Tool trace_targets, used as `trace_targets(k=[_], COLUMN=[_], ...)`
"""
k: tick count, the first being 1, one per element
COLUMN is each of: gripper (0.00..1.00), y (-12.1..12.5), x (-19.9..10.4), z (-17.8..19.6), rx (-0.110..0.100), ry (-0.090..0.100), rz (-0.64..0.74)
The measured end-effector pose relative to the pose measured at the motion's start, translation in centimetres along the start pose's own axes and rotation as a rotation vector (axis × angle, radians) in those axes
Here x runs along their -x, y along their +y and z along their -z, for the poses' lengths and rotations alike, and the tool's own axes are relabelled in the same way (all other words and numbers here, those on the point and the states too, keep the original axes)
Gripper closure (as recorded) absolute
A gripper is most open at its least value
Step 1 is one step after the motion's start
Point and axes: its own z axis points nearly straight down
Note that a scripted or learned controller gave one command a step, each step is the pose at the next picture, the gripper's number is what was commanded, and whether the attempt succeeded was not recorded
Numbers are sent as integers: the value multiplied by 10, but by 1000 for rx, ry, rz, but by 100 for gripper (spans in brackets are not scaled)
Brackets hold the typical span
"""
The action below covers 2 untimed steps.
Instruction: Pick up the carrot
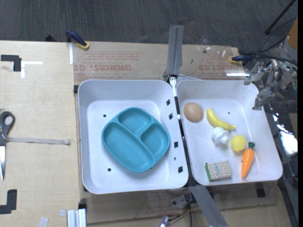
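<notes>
1. A pale wooden bench [38, 174] stands against dark grey carpet, with a sheet of brown cardboard [118, 60] under two shallow white bins set side by side.
2. On the bench's left edge lie scissors [4, 131].
3. The left bin [87, 141] holds a blue divided plate [136, 139], lying flat near its middle.
4. The right bin [265, 122] holds the carrot [247, 161], orange with a green top, lying near the right wall towards the front, its tip pointing to the front edge.
5. A yellow lemon [238, 143] sits just beside the carrot's green top, with a small white object [219, 136] next to it.
6. A banana [219, 120] and a brown egg-shaped item [193, 112] lie farther back; a speckled sponge block [218, 170] rests at the front.
7. The gripper [265, 86] hangs over the right bin's back right corner, well apart from the carrot; how wide it stands cannot be told.
</notes>
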Motion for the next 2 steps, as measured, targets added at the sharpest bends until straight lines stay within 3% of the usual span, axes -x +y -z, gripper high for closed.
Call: trace_targets(k=[1, 2], gripper=[0, 0], y=[7, 17], x=[-71, -157], z=[-132, -131], rx=[0, 1], ry=[0, 0], rz=[-8, -142])
